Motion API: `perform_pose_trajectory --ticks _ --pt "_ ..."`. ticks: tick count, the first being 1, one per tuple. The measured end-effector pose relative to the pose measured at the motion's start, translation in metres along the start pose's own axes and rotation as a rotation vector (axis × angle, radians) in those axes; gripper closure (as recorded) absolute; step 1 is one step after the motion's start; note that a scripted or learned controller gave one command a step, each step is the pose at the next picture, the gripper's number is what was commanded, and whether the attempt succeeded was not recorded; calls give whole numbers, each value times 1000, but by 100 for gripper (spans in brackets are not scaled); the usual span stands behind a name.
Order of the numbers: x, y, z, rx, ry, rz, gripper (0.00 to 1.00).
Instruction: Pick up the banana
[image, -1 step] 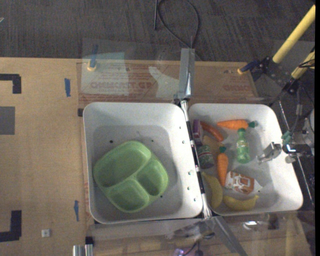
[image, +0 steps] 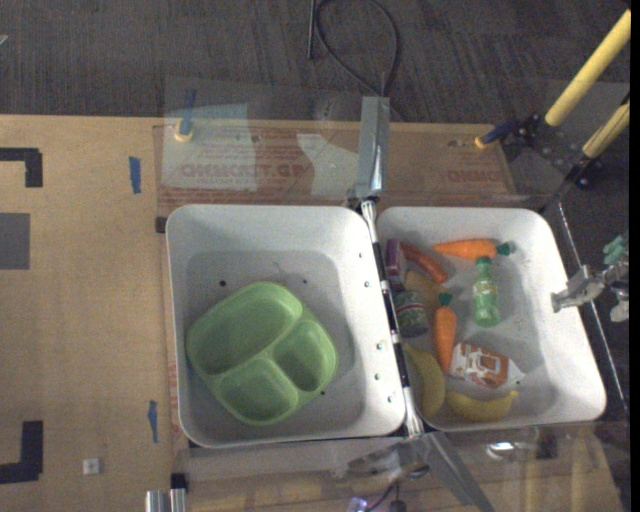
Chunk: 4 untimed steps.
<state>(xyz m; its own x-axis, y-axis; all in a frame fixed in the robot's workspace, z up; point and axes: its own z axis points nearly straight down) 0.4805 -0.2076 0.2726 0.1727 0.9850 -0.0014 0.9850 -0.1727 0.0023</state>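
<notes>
Banana (image: 483, 404) lies in the right bin (image: 575, 330), near that bin's front wall, stretched crosswise with its curve bowing toward the front. It looks like a toy fruit: smooth, plain yellow, darker at the tips, with a slight shine. Judging by that finish, it is probably light and fairly stiff, and slippery enough to squirt out of a pinch placed off-centre. The best hold is likely across its thick middle, with the jaws closing over the narrow width rather than along its length (the tapered ends give little to bite on).

Crowding matters here. A second pale yellow curved piece (image: 428, 378) lies just to the left of it, close to the divider between the bins, and a white and orange packet (image: 482, 366) sits just behind the banana, near or touching it. Two carrots (image: 446, 335), a green bottle (image: 486, 292) and a dark can (image: 410, 313) lie further back.

The gripper (image: 583, 288) hangs at the right rim of that bin, well apart from the banana; whether it is open or closed cannot be told from this view. The left bin (image: 190, 250) holds a green divided plate (image: 262, 350).
</notes>
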Motion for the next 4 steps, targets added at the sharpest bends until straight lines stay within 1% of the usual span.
perform_pose_trajectory --ticks 1,2,3,4 --pt "94 7 96 6 2 183 0" --pt "110 -17 174 1 1 143 0" --pt "108 -16 164 0 1 147 100" --pt "96 2 176 -25 9 204 100"
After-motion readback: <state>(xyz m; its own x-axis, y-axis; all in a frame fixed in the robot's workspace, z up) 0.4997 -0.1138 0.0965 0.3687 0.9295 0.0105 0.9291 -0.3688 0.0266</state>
